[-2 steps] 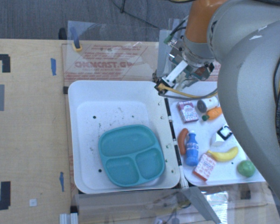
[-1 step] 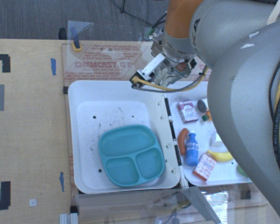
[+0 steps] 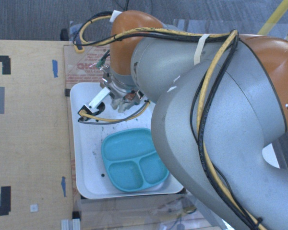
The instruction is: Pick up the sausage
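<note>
The grey arm with its orange band reaches in from the right and hangs over the far end of a white bin [image 3: 86, 176]. My gripper [image 3: 121, 101] is low over the bin's far part, mostly covered by the wrist. A small reddish-brown piece [image 3: 131, 96], possibly the sausage, shows right under the wrist beside the gripper. Whether it is held is hidden from here.
A light-blue three-compartment plate [image 3: 134, 159] lies in the near half of the bin. A black and yellow cable [image 3: 93, 115] loops from the wrist across the bin floor at the far left. A wooden board [image 3: 29, 128] borders the bin on the left. The arm's bulk covers the right side.
</note>
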Motion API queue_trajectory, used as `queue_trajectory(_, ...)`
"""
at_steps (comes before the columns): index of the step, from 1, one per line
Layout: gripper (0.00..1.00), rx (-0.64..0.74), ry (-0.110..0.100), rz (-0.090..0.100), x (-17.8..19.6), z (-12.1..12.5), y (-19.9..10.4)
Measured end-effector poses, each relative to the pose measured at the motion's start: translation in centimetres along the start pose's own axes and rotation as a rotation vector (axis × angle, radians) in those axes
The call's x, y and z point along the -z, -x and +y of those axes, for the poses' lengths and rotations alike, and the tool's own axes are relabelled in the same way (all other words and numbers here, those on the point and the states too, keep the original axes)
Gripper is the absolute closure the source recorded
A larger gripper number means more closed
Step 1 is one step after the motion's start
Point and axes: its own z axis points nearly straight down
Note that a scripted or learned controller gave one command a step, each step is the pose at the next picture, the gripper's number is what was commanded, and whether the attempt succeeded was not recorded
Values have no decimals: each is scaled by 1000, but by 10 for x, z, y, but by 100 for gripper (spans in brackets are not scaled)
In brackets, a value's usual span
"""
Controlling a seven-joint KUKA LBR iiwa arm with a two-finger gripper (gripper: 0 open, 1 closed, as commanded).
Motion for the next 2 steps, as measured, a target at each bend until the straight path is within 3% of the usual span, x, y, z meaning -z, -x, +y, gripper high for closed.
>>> queue_trajectory(1, 100, 156, 5, 4, 40, -7, -14)
queue_trajectory(2, 100, 294, 9, 14, -34, -6, 80)
